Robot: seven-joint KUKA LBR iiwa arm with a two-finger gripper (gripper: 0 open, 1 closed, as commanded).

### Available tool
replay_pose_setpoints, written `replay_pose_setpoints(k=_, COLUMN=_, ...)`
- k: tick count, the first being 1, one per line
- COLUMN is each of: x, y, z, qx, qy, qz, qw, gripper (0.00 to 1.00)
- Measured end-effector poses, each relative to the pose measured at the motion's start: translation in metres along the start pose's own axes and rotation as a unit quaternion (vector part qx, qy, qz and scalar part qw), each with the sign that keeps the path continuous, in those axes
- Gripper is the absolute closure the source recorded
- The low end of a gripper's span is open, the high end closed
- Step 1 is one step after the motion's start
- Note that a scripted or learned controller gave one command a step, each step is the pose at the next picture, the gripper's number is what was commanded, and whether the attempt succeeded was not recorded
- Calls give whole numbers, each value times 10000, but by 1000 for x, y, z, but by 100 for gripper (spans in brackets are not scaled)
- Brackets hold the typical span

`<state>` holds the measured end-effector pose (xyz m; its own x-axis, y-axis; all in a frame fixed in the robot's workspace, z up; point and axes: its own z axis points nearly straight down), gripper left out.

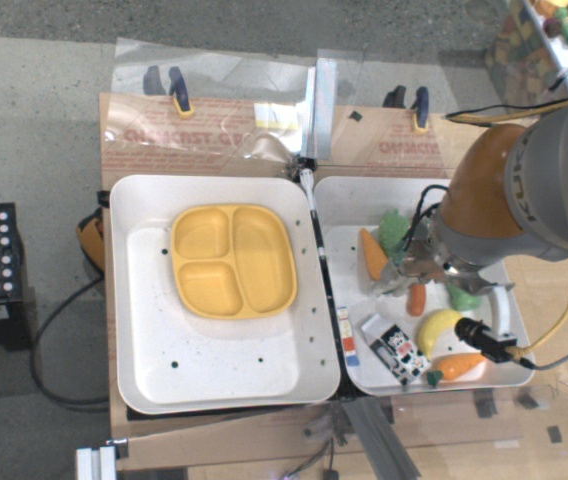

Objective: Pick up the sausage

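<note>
— Sausage [417,298] position? Small, smooth, reddish-orange cylinder in the right bin [339,218], at six o'clock beneath the pincer [404,273].
— Pincer state? Metal fingers blur together; cannot tell.

A yellow divided plate [234,260] lies in the left bin [144,368]; the right bin [349,203] holds a carrot [372,254], a green vegetable [395,230], a lemon [440,328], another carrot [460,367] near its front edge; two blue clamps [179,90] grip the bench's back.
</note>
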<state>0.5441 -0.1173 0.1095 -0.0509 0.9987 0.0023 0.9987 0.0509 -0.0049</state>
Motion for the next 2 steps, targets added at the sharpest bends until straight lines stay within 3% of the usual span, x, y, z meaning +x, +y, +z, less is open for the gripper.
replay_pose_setpoints(k=1, x=46, y=52, z=-96, qx=-21, qy=-20, qz=-2068, qw=9784, gripper=100)
replay_pose_setpoints(k=2, x=46, y=52, z=-96, qx=-21, qy=-16, qz=-2068, qw=9784, gripper=0)
